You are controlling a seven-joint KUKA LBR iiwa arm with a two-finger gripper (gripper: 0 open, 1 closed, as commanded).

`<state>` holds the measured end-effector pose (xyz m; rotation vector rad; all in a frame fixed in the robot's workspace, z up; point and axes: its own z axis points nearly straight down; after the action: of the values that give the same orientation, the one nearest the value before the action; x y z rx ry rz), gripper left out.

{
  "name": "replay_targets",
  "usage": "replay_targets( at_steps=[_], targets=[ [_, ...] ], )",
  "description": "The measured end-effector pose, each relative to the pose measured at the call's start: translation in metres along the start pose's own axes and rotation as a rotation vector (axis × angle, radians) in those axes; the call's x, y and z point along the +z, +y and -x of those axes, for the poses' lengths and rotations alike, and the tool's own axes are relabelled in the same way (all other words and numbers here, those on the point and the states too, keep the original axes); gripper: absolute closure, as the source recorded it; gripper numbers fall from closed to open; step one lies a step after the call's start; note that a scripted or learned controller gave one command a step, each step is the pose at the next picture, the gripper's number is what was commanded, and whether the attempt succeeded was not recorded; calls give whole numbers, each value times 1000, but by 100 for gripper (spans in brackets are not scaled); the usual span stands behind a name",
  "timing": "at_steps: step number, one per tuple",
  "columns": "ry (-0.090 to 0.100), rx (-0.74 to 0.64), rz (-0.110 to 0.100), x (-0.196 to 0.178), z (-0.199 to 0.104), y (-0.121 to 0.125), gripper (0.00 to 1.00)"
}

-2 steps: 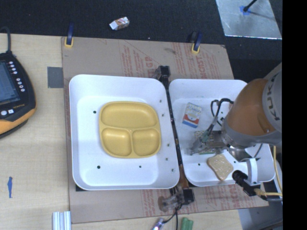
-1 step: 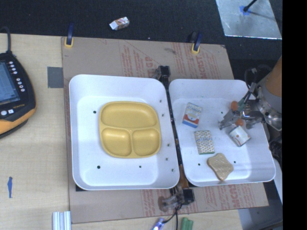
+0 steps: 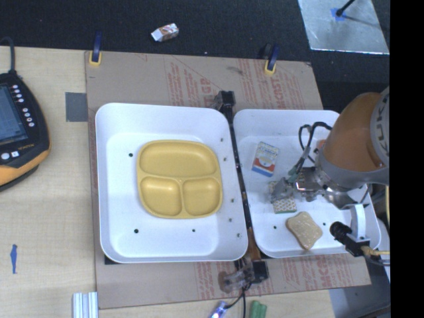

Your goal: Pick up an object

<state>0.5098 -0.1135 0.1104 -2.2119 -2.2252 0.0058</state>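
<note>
In the right bin (image 3: 265,244) lie a small white card with a blue and orange print (image 3: 265,158), a tan bread-like piece (image 3: 304,230) near the front, and a small speckled grey square (image 3: 284,205). My gripper (image 3: 281,190) reaches in from the right and hangs low over the bin's middle, just above the speckled square and left of the orange wrist band (image 3: 354,138). The view from above hides how its tips stand and whether anything is between them.
The left bin (image 3: 116,177) holds a yellow three-compartment plate (image 3: 179,177). A black and orange teach pendant (image 3: 20,134) lies at the bench's left edge. A wrapped scrap (image 3: 165,32) sits on the dark floor behind. Cables (image 3: 308,138) loop beside the wrist.
</note>
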Motion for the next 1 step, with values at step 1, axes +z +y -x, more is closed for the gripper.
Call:
replay_targets(
  at_steps=[1],
  targets=[
    [-1, 1, 2, 19, -16, -14, 0]
  ],
)
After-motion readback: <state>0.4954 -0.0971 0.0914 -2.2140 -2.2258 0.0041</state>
